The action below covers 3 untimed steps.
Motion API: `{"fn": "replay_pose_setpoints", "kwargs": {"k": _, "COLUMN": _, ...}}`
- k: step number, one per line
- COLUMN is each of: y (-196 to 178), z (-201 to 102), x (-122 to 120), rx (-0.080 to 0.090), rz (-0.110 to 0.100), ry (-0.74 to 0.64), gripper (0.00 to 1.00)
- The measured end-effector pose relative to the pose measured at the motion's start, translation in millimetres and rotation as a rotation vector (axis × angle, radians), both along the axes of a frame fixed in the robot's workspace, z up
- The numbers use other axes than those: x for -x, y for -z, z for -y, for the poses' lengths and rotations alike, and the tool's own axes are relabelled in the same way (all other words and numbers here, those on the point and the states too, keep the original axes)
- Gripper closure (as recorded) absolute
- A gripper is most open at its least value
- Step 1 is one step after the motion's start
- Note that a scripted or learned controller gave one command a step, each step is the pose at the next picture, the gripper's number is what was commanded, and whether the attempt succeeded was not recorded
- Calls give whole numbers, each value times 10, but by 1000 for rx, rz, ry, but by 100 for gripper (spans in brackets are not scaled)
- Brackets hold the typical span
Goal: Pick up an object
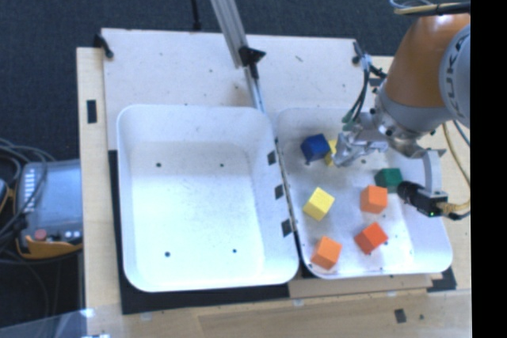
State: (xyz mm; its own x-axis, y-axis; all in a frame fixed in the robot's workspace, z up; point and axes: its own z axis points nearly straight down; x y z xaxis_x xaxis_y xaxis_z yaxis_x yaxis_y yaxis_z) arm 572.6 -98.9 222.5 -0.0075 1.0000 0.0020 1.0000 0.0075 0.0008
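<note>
Overhead slanted view of the desk (91,170) carrying two shallow white bins. The left bin (127,170) holds no blocks; the right bin (432,253) holds all candidates for picking, so the arm (424,75), reaching in from the right, works over that bin alone. The jaws (342,156) hang low at the bin's upper left, just beside the blue block (315,147) and touching or nearly touching a small yellow piece (330,151) partly hidden behind them. Whether the jaws are released or clenched cannot be told, and no block is seen between them. The yellow block (319,203), three orange blocks (374,199) (371,237) (326,252) and the green block (389,178) lie apart on the bin floor, spaced widely enough that each probably allows a separate approach.
</note>
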Motion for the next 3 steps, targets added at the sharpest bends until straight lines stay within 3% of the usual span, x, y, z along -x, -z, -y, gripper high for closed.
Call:
{"fn": "replay_pose_setpoints", "kwargs": {"k": 1, "y": -133, "z": -497, "x": 94, "rx": 0, "rz": -1, "ry": 0, "gripper": 100}}
{"fn": "replay_pose_setpoints", "kwargs": {"k": 3, "y": -27, "z": -1482, "x": 383, "rx": 0, "rz": -3, "ry": 0, "gripper": 100}}
